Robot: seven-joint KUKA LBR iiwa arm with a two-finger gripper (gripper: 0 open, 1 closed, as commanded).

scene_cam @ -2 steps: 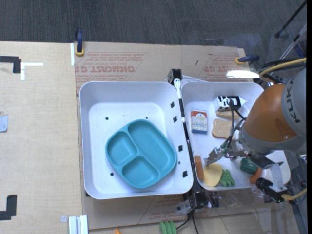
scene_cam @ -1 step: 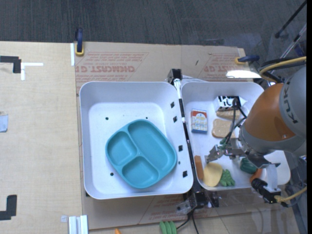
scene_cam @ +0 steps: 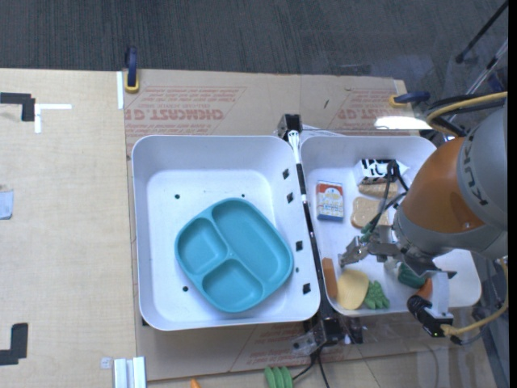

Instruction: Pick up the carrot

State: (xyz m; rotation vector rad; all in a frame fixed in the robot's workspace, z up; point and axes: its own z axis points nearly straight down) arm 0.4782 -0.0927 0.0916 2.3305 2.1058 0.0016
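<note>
The carrot [scene_cam: 329, 275] is a short orange stick lying near the left wall of the right bin [scene_cam: 339, 148], towards its front. My gripper [scene_cam: 355, 253] hangs over the right bin, just right of the carrot and slightly behind it, apart from it. Nothing shows in its grasp. The grey arm with its orange band [scene_cam: 440, 196] reaches in from the right and covers the right half of that bin.
Beside the carrot lie a yellow piece [scene_cam: 352, 289] and a green leafy piece [scene_cam: 376, 296]. Further back are a small red and blue box [scene_cam: 329, 201], bread slices [scene_cam: 367, 211] and a black and white item [scene_cam: 376, 166]. The left bin [scene_cam: 161, 217] holds a teal divided plate [scene_cam: 234, 253].
</note>
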